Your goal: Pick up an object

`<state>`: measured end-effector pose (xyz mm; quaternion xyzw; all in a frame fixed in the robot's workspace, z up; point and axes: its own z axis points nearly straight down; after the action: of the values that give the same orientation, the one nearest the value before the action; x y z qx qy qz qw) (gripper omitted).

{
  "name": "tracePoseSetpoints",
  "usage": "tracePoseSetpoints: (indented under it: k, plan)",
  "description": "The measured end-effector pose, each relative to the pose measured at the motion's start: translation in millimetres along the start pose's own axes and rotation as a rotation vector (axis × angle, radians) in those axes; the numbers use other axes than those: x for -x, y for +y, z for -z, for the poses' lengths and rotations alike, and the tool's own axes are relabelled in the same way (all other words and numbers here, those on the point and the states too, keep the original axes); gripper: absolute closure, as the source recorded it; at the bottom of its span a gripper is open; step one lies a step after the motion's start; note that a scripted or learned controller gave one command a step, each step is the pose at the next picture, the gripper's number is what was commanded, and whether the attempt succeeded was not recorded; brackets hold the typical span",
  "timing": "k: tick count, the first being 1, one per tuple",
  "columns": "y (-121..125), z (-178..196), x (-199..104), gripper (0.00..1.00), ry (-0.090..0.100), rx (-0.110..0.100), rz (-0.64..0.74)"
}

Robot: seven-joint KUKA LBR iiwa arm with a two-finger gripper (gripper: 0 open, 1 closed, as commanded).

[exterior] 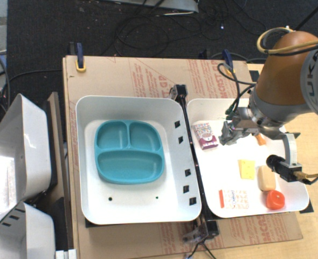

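Left bin (89, 144): teal tray (129, 151). Right bin (213, 109): we are hovering the gripper (230, 135) just right of the purple packet (205, 135), nothing between its prongs; spread indiscernible. Likely approach step; next, we are needing descent onto the packet.

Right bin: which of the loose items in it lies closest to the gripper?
The small purple-and-white packet, just to the camera's left of the gripper. The yellow block, tan block, orange ball and white card all lie farther toward the front.

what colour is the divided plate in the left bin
Teal blue; the divided plate shows clearly in the camera view.
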<state>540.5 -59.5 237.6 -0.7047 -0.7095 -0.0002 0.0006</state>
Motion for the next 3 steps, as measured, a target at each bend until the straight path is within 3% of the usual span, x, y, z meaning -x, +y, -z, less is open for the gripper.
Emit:
tracePoseSetpoints:
  k: [1, 3]
  plan:
    - [-10, -7, -59, 1.00, 0.000, -0.002, 0.001]
    - [-48, -15, -142, 1.00, 0.000, -0.003, 0.001]
